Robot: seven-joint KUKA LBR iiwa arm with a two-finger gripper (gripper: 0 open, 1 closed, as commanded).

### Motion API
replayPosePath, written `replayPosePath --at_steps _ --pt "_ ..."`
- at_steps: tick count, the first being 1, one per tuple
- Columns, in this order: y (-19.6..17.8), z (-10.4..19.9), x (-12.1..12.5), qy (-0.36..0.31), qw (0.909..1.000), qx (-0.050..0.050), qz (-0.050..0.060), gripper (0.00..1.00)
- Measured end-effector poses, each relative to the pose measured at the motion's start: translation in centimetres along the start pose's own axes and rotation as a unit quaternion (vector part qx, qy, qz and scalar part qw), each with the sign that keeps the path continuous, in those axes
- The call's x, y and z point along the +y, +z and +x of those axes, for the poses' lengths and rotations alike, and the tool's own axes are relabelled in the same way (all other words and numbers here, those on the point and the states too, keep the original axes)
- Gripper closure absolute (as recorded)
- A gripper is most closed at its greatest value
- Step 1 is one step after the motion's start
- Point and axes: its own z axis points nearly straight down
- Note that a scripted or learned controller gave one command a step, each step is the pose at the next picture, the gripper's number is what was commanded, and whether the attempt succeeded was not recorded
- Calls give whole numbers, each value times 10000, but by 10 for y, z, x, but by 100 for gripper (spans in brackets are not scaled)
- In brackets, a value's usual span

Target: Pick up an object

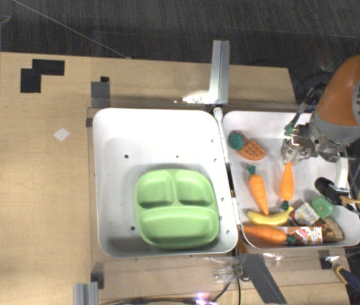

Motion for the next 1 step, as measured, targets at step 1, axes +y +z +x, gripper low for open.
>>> replayPosePath --at_steps 1 --pt "-32 23 -1 371 9993 3 7 100"
